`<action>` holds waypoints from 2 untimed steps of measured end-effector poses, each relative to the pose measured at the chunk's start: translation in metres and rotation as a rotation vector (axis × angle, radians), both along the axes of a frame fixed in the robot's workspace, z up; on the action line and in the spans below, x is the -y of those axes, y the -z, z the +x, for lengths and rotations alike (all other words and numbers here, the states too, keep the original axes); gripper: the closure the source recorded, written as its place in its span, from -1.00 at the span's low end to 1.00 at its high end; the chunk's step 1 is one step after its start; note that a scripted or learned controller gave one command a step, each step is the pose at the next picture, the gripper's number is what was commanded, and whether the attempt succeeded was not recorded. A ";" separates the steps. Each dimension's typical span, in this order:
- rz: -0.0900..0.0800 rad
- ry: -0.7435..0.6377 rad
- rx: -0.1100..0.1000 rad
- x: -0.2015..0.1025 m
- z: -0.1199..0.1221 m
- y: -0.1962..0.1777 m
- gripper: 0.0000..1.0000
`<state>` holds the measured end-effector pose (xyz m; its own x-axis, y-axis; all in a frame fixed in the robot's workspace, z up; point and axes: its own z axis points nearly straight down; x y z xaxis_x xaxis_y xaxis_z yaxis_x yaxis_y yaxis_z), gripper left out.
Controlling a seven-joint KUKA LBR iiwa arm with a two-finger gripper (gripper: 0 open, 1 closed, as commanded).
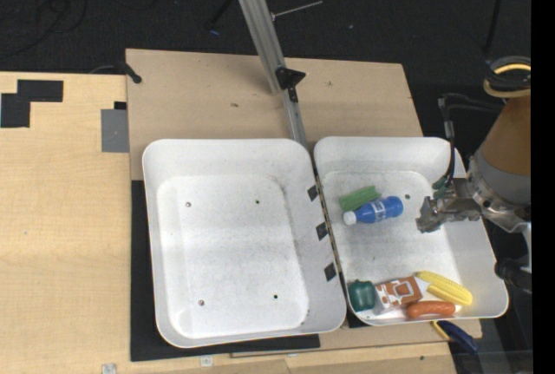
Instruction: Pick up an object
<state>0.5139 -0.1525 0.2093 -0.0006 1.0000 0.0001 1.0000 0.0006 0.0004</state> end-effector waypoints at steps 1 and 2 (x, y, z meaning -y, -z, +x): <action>0.003 -0.003 -0.005 -0.049 -0.004 0.003 1.00; 0.004 -0.005 -0.005 -0.109 -0.002 0.006 1.00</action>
<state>0.5117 -0.0433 0.2034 -0.0055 1.0000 0.0036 1.0000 0.0056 -0.0045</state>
